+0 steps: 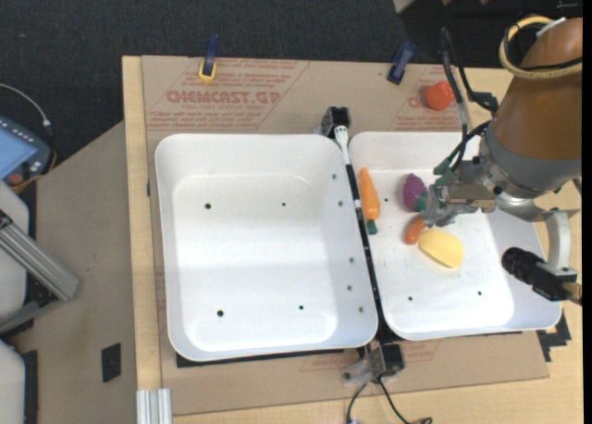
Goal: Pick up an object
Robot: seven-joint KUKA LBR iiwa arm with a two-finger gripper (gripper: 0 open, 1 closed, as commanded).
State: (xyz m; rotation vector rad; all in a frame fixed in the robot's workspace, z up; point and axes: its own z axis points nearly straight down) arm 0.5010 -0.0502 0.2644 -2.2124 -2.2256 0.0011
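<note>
The right bin (481, 316) holds 4 things: a carrot (369, 194) by its left wall, purple piece (413, 191), red piece (413, 231) and yellow lemon (441, 248). The tool (435, 209) hangs above these; its opening I cannot tell.

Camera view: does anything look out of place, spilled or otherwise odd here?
One thing: an orange object lies on the cardboard behind the right bin, outside both bins. The carrot, purple piece and yellow piece lie inside that bin.

Two white bins, left bin (250, 246) and right bin (462, 306), side by side on a cardboard sheet (277, 89) over the desk; blue clamp (210, 59) with a yellow tip at sheet's far edge.
</note>
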